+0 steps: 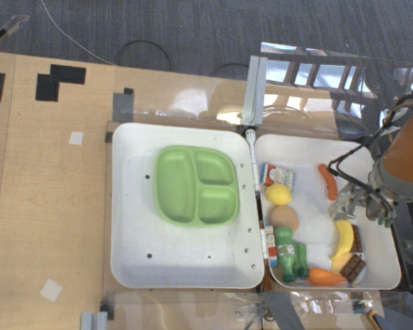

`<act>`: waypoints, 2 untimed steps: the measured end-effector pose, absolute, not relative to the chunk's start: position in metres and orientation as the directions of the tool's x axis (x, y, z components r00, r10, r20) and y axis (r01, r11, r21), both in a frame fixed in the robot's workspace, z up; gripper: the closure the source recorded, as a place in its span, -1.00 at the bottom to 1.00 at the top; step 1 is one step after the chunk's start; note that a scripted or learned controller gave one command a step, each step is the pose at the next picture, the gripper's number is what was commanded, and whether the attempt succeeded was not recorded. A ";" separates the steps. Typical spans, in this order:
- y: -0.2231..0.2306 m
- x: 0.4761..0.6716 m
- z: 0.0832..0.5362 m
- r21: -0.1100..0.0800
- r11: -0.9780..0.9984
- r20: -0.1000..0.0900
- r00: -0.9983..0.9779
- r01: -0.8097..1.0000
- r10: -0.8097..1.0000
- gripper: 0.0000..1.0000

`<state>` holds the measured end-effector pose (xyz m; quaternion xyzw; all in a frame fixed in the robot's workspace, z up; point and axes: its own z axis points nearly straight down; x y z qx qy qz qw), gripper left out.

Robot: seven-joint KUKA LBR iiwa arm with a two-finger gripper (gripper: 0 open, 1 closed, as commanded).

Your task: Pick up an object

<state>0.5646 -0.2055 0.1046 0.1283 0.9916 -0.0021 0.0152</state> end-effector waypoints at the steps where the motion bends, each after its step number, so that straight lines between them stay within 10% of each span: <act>1: -0.205 0.564 0.104 0.000 0.967 -0.029 -0.967 0.254 0.253 -1.00; 2: -0.205 0.568 0.117 0.000 0.968 -0.040 -0.968 0.249 0.249 1.00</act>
